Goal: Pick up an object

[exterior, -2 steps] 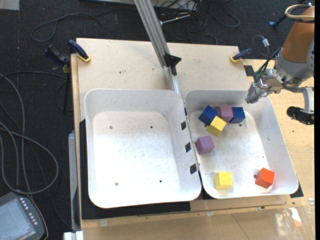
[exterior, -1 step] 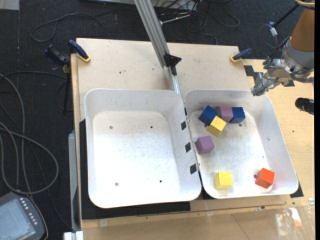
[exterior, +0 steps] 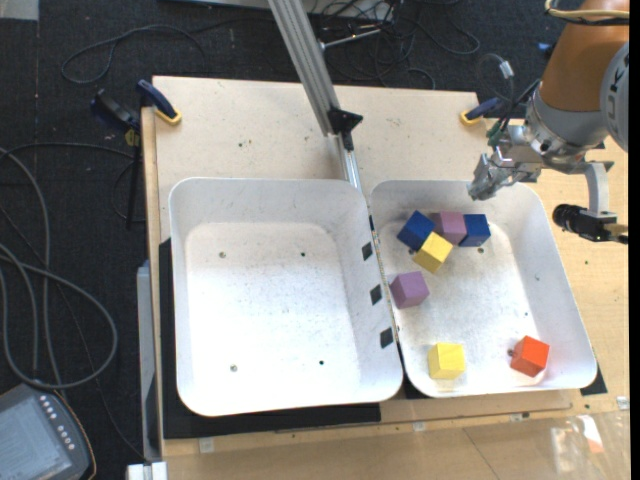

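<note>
A: Where is the gripper [exterior: 487, 185]?
B: Over the far rim of the right bin [exterior: 560, 268], nothing seen between its fingers; whether they are spread or pressed together cannot be told.
A: And the objects?
B: All in the right bin: two blue cubes [exterior: 415, 230] [exterior: 476, 230], a pink cube [exterior: 452, 225] and a yellow cube [exterior: 434, 252] clustered together; a purple cube [exterior: 409, 289] nearby; a second yellow cube [exterior: 446, 360] and an orange cube [exterior: 530, 355] along the near edge. The left bin [exterior: 190, 268] adjoins.
</note>
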You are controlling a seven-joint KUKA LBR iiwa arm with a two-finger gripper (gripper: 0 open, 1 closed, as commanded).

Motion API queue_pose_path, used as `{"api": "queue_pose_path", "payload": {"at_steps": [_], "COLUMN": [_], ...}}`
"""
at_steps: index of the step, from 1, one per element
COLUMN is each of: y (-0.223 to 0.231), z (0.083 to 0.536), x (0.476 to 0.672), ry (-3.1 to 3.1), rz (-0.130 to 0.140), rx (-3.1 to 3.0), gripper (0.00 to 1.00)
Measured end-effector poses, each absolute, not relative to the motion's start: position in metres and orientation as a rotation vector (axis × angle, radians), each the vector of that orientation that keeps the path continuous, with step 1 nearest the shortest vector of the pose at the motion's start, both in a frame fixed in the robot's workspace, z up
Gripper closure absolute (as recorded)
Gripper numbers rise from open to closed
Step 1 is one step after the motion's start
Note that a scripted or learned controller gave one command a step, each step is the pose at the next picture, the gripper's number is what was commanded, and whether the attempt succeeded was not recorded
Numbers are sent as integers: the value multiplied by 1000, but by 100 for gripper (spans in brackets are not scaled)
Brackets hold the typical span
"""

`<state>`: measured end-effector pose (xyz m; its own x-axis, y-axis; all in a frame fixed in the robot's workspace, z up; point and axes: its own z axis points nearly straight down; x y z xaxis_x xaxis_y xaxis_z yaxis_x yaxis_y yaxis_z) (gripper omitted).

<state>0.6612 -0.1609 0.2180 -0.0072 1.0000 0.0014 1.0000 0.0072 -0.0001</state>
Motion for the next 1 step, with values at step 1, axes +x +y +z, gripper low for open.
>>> {"api": "queue_pose_path", "payload": {"at_steps": [1], "y": [-108], "z": [230], "x": [641], "ry": [-2228], "rz": [-2], "rx": [-2212], "gripper": [100]}}
